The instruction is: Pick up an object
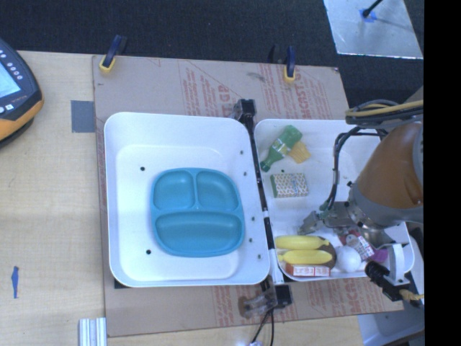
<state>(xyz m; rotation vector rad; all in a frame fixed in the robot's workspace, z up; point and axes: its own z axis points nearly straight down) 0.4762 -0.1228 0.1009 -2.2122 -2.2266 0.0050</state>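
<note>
Bins sat side by side on the cardboard-covered surface (180, 85). The left bin (122, 143) held a blue divided plate (196, 213), lying flat near its centre. The right bin (317, 130) held the loose objects. A green bottle (281, 147) lay tilted at the far left of that bin, just beside a small yellow piece (300, 152). A speckled rectangular block (289, 185) lay a little nearer than the bottle. At the near edge, two yellow bananas (306, 249) lay lengthwise, one just beside the other, with a red-and-white packet (306, 270) touching their near side and a white ball (348, 260) at their right end.

My arm (389, 175) entered from the right and hung over the right half of the right bin. My gripper (333, 220) sat low over the bin, just to the far right of the bananas and near the white ball. Whether the gripper was released or clenched could not be determined from this view, and no object could be seen between its parts. A small pink-labelled item (364, 247) lay just beside the gripper on its near right.

Two clamps (288, 62) held the cardboard at its far edge. An orange-and-black pendant (14, 85) rested at the far left of the surface.
</note>
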